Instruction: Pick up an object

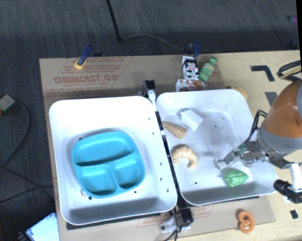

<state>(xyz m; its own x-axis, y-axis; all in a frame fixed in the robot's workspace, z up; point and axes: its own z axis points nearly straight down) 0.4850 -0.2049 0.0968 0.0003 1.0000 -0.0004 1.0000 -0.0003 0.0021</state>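
Note:
The right bin (242, 97) holds a croissant (185, 156), a ridged tan cone (174, 128), a white block (191, 119) and a crumpled green piece (236, 177). My gripper (225, 161) reaches in from the right and hangs low over the bin's front right part. It is just above and left of the green piece and right of the croissant. Nothing shows in its grasp. The orange band of the arm (290, 114) rises over the bin's right rim.
The left bin (61, 115) bears a blue divided tray (108, 163). On the bench outside lie an orange ring (246, 220) at the front, and a green bottle (207, 69) and a small printed pack (189, 70) behind the right bin.

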